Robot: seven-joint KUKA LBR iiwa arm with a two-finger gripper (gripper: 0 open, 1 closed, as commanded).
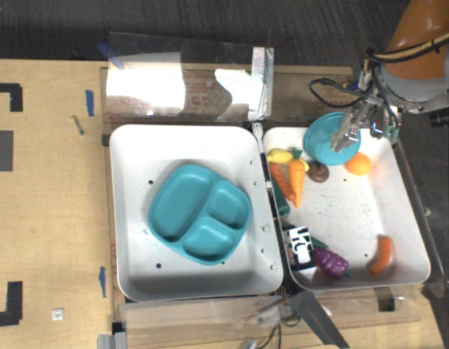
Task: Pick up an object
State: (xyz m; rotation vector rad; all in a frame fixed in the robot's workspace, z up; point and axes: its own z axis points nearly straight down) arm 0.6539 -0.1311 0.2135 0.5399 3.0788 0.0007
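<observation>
Blue round plate (324, 138): directly under the gripper (346, 140), tilted against the right bin's (406, 217) far wall.
Jaws: I cannot tell.
Orange ball (359, 163): just beside, nearer the camera.

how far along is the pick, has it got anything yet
Done: the arm has reached the right bin and its end effector sits at the teal plate in the far corner. In hand: nothing lifted that I can see; the plate looks propped against the wall, and the grip is unclear. Left: a clear grasp and lift. The orange, carrot and others lie untouched.
</observation>
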